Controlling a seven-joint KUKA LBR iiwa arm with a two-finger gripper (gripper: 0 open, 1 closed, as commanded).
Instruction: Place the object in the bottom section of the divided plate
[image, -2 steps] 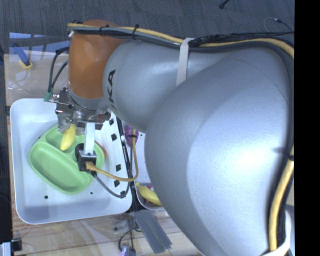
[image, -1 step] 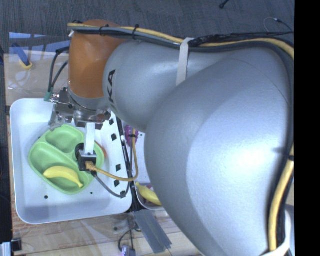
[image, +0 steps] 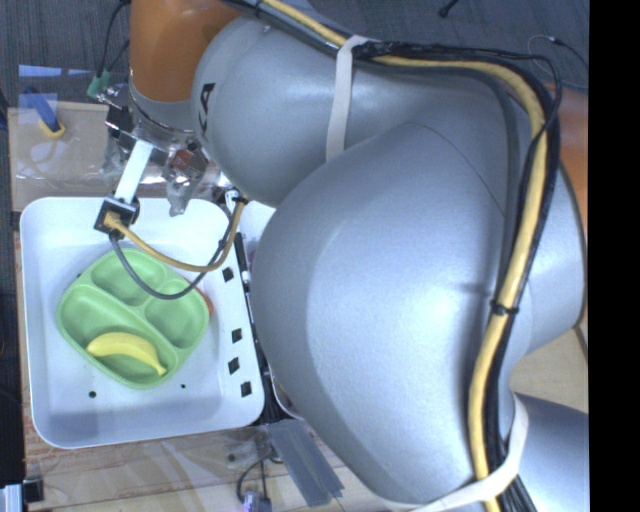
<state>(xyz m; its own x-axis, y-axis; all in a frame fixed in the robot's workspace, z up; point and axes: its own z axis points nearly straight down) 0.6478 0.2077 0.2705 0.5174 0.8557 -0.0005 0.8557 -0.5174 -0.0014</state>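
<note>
Looming nearest the lens, the grey arm (image: 400, 300) blocked most of the bench, its bulk covering the right side of the view and all but a sliver of what lay beneath it. Below and left of it, the left white bin (image: 60, 420) sat in plain sight, its near wall bare and a row of small black squares (image: 234, 338) running along its right wall. A green divided plate (image: 75, 300) rested on the bin floor, toward the left side, with three sections: one larger at the near end, two smaller beyond it. The banana (image: 125, 350) lay flat in the bottom section, curved along that compartment's near rim, touching the plate only. The two farther sections showed green floor and nothing else that could be made out. Past the plate, over the bin's far rim, the gripper (image: 185, 190) hung above the bin, well apart from the banana and with nothing seen in its grasp; whether it was open or closed could not be told from this angle. Above it, the orange band (image: 165, 50) marked the wrist. Farthest off, on the bench beyond the bin, lay a small blue item (image: 40, 105), too blurred to name.
</note>
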